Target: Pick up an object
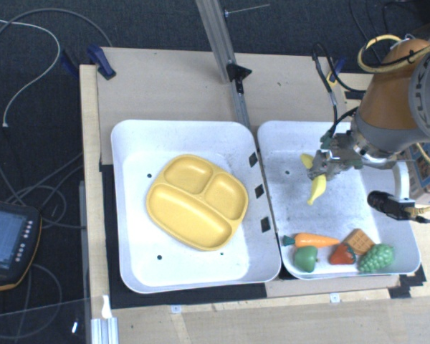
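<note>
Banana (317, 187) clamped in the jaws above right bin (272, 192), one carrot (317, 240), one yellow tray (196, 201) in left bin (129, 192)

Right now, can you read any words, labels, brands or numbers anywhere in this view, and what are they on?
No readable text anywhere.
Handheld screen device at the left edge: display lit, contents too blurred to read.
Yellow divided plate, both white bins, toy foods such as the banana: no markings visible.

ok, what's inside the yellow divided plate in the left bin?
The yellow plate sits in the left bin with three compartments, all showing bare yellow surface. Whatever lies under the plate is covered.
</note>
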### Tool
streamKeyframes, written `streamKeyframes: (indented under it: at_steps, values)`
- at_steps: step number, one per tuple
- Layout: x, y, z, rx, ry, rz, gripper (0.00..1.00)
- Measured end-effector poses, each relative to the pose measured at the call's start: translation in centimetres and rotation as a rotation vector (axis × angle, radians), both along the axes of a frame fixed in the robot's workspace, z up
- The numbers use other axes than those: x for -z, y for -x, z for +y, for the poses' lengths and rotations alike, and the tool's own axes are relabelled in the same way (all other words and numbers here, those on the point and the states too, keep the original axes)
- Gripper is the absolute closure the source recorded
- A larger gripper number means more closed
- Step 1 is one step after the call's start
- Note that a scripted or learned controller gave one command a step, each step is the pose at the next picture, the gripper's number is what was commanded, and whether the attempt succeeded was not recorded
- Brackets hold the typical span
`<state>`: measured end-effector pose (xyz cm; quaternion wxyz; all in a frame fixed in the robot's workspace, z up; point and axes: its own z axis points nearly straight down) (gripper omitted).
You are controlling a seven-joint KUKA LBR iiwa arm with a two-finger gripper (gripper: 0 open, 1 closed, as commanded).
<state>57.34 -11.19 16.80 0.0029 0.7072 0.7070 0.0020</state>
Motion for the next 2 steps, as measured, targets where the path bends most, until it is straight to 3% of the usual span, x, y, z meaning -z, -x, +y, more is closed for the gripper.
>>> streamKeyframes:
  at_steps: [2]
  values:
    - [-10.5,0.0,0.7,-0.003,0.000,-0.001,1.00]
